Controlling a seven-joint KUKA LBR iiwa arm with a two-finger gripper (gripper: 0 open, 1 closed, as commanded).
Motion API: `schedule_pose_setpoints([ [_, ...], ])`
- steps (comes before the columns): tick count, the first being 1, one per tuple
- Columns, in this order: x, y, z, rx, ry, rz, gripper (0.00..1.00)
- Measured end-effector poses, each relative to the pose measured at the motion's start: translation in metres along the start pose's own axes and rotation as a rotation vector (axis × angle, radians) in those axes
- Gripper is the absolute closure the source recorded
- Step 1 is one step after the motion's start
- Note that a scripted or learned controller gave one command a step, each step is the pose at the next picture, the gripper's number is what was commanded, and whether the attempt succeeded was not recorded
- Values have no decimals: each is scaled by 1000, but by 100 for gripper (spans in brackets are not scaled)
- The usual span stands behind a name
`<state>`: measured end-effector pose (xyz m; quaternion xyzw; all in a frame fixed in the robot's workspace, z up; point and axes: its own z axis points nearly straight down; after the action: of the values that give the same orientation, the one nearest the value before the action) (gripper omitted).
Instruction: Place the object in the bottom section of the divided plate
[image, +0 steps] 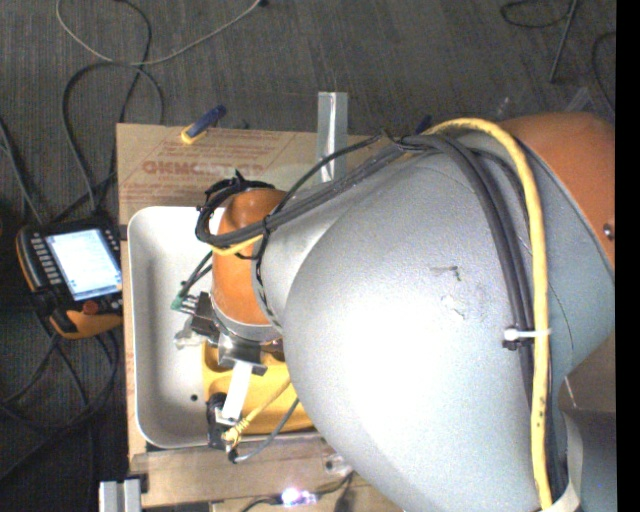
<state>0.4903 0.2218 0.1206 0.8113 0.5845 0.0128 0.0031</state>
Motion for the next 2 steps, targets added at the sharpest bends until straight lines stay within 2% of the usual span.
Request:
schedule_pose_setpoints([
  [1,-3,-2,-6,10,-12,0,100],
  [2,-41,15,24,-2,8,-86,100],
])
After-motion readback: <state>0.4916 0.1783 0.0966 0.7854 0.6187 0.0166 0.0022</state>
